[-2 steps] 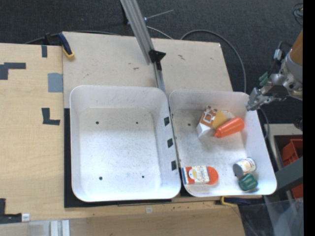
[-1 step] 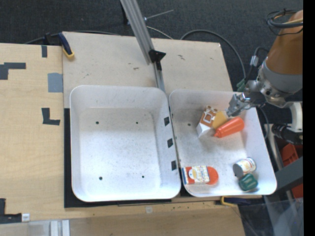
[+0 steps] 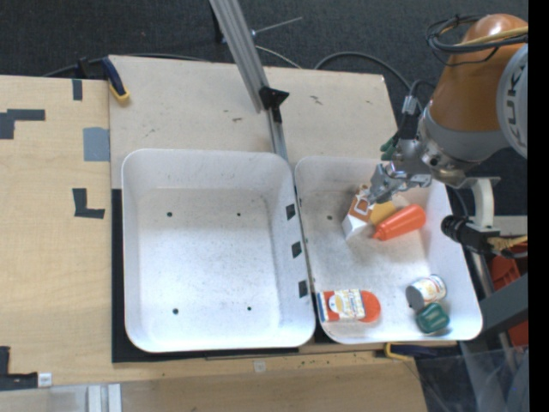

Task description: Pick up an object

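- Reaches in from the right: grey arm (image 3: 480,101) with an orange band, wrist lowered over the upper part of the right bin (image 3: 330,187).
- Sits low over a cluster of objects: end effector (image 3: 383,189), dark and metallic, just above a small white carton (image 3: 357,217) with an orange-red patch on top.
- Cannot tell whether the end effector is open or closed, nor whether anything sits within it; tip blurs into the clutter beneath.
- Lies just beside the carton, on its right and touching or nearly so: an orange carrot-shaped object (image 3: 401,222), tilted, with a yellowish piece (image 3: 383,209) at its upper-left end.
- Rests near the front wall of the right bin: a red and white packet (image 3: 350,305), lying flat.
- Stands near the front right corner: a small silver can (image 3: 426,291) on its side, with a dark green object (image 3: 433,318) just below, close or touching.
- Sits side by side with the right bin on the table (image 3: 189,101): left bin (image 3: 206,247), white, speckled.
- Crosses the table at a slant: a metal rail (image 3: 244,45), ending near the seam between the bins.
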Controlling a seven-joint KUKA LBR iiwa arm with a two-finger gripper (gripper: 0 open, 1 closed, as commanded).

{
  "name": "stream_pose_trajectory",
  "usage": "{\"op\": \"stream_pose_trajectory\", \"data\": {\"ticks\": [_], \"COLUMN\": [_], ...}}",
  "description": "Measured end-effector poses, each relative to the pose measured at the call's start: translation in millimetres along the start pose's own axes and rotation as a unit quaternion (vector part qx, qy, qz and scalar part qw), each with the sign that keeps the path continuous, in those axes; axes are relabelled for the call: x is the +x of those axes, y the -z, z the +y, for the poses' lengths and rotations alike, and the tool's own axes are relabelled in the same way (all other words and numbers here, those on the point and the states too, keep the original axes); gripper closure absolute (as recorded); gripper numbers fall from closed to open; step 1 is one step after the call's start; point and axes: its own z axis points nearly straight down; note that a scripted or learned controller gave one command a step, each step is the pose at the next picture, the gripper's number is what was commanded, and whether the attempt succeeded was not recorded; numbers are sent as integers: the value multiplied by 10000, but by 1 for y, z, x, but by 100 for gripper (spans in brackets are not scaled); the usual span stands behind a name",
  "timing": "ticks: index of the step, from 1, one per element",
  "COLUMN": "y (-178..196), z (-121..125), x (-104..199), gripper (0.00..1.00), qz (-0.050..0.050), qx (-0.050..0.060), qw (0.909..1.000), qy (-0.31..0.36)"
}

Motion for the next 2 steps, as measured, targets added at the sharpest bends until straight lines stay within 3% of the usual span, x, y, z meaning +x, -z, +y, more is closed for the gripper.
{"op": "stream_pose_trajectory", "data": {"ticks": [2], "y": [-11], "z": [-25], "x": [109], "gripper": [100], "qz": [-1], "qx": [10], "qw": [10000], "qy": [0]}}
